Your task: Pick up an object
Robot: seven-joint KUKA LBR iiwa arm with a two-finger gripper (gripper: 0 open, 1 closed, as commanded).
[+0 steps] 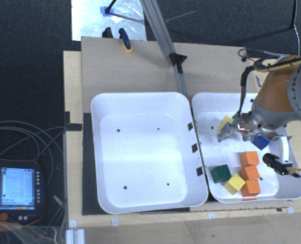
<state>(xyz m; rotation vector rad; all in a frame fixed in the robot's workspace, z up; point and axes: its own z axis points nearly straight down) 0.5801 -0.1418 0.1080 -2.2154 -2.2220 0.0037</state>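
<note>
- You have two white bins on the desk.
- Right bin: three orange blocks, two yellow blocks, one green, one blue.
- One yellow block, tilted, sits beside the gripper.

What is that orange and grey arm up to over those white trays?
It's trying to pick one object out of the right bin. The gripper is low in that bin, right next to a yellow piece; I can't tell whether it has hold of it. A blue block, a green block, a yellow block and three orange blocks lie nearer the front of the bin.
</note>
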